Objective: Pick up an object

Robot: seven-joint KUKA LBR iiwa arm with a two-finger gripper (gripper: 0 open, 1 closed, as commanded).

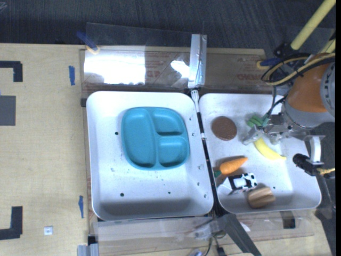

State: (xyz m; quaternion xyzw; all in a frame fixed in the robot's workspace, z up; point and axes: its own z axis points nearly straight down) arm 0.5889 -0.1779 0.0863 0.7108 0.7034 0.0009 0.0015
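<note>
Arm low over the right bin, its gripper down among the toys at the banana.

The yellow banana (268, 149) lies in the right bin (306, 195), toward its far right part, and the gripper (265, 134) sits right on top of its upper end — whether the fingers are apart or closed on it cannot be told from this angle. A small green piece (256, 121) lies just left of the gripper on the far side. Further left is a brown round disc (224, 128); nearer, a carrot (233, 166), a black-and-white toy (242, 182) and a brown bread-like piece (260, 197) — all apart from the gripper. The left bin (106, 185) holds a blue divided plate (155, 137).
</note>
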